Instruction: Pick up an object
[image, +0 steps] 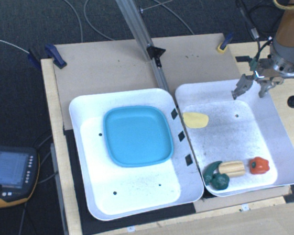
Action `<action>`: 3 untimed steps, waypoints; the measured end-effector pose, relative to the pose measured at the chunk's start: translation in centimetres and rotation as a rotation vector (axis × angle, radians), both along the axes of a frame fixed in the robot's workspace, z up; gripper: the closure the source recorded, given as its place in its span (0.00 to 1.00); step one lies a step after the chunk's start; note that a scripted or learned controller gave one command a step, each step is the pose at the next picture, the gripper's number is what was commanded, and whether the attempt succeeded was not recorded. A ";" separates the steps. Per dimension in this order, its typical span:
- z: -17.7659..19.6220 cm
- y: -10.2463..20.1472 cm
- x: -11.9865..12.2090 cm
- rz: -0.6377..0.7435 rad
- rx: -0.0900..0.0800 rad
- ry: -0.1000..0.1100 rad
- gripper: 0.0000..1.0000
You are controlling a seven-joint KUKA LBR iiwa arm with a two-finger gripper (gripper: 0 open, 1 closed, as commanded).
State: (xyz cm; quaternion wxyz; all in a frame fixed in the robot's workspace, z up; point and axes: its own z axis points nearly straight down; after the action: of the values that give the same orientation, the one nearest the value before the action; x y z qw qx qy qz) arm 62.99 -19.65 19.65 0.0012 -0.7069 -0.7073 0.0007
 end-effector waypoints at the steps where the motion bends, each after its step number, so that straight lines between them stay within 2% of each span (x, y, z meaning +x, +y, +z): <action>1: -5.6 0.2 0.9 0.000 0.000 0.001 0.00; 2: -4.2 0.1 1.0 0.000 -0.002 -0.005 1.00; 3: 0.5 1.0 1.0 0.000 -0.002 -0.007 1.00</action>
State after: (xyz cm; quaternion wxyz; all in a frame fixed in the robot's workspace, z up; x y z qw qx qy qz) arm 64.04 -18.68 20.18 -0.0018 -0.7068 -0.7074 -0.0012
